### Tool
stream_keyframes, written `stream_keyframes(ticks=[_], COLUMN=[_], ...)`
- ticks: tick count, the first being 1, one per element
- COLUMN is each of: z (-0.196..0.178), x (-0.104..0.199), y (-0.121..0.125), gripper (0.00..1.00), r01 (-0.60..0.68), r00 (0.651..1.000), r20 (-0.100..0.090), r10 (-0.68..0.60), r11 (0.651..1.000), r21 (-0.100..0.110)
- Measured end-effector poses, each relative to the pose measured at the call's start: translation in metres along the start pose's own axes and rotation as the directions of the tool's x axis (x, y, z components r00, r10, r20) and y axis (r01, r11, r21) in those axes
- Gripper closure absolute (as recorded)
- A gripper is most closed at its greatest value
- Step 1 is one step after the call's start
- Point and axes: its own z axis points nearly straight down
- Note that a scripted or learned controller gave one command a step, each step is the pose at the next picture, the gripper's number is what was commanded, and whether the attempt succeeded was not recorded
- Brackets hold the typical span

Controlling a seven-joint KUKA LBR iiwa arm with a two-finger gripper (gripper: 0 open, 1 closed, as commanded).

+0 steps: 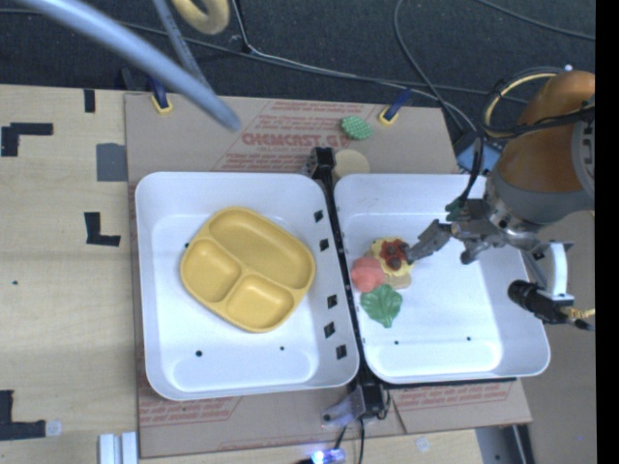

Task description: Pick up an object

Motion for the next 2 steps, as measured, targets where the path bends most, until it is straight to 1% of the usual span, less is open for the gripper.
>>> stream_keyframes(ticks=[1,2], z=[-0.007,0.036], x=[0.001,-0.003], y=[0.003,0.003], gripper=[0.0,0.0], r01=[0.004,0.002], r00=[1.0,1.0], r20=[0.002,0.003], r10=[-0.004,-0.002], r11=[1.0,1.0], r21=[-0.013,-0.01])
